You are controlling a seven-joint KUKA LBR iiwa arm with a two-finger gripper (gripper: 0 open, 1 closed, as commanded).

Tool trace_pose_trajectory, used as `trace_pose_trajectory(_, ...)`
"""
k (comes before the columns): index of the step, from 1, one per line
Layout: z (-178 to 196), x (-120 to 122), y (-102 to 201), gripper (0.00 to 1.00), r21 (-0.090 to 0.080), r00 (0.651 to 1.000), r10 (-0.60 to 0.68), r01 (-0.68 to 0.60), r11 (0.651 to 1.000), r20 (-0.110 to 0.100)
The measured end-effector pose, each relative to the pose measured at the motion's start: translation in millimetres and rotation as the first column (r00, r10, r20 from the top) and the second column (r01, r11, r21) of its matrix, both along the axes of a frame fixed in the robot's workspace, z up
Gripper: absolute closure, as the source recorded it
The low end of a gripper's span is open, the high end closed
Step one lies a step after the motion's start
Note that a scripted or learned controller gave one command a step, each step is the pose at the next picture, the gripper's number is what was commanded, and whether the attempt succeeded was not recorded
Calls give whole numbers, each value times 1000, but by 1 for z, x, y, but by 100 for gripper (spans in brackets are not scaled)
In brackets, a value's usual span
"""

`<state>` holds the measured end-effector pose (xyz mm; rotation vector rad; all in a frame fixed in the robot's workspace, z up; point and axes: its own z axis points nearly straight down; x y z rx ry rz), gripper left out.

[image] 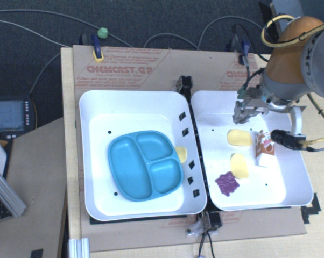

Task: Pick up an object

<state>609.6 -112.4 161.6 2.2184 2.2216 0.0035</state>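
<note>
My gripper (241, 114) hangs over the back part of the right bin (296, 190), just behind a pale yellow rounded object (239, 137). A second yellow piece (239, 166) lies nearer the front, with a purple bunch of grapes (227, 183) to its front left. A red, white and brown packet-like item (265, 147) rests to the right of the yellow object. I see nothing held under the gripper.
The left bin (94, 117) holds a blue divided plate (145, 164) with a small yellow piece (181, 154) at its right edge. A black divider with clips (190, 144) runs between the bins. Cables lie behind the bench.
</note>
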Motion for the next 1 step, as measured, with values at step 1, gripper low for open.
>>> trace_pose_trajectory(1,61,-6,5,100,-1,1000,1,-1,1000,4)
